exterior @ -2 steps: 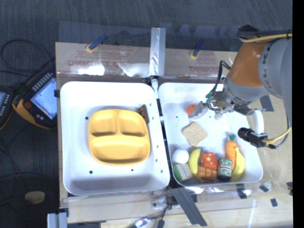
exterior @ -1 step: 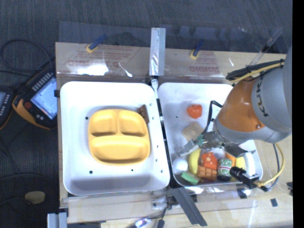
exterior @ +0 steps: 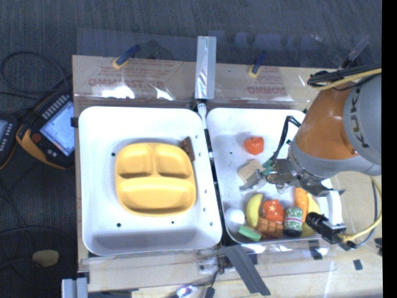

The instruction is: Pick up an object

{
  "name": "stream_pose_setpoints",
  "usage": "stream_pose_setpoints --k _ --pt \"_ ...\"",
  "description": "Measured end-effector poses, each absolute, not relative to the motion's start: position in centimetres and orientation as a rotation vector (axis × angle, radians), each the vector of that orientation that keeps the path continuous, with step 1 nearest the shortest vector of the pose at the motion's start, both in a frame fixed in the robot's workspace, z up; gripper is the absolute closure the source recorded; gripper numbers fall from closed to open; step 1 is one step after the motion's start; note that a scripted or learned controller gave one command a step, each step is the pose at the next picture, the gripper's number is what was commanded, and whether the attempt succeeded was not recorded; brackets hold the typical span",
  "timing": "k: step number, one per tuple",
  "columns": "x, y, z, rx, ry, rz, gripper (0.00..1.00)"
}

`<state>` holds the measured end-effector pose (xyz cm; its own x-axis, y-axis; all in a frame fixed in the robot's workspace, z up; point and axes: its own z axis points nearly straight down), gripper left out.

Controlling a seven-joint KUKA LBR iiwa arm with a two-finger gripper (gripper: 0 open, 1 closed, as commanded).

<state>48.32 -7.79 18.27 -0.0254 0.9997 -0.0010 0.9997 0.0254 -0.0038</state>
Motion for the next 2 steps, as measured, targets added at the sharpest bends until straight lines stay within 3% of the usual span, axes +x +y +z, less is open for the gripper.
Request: stream_pose_setpoints --k 1,2 --pt "58.9 -10.7 11.7 -2.036 -2.392 0.007 0.00" --pt "52.7 -12.4 9.2 -2.078 -2.377 -0.011 0.00"
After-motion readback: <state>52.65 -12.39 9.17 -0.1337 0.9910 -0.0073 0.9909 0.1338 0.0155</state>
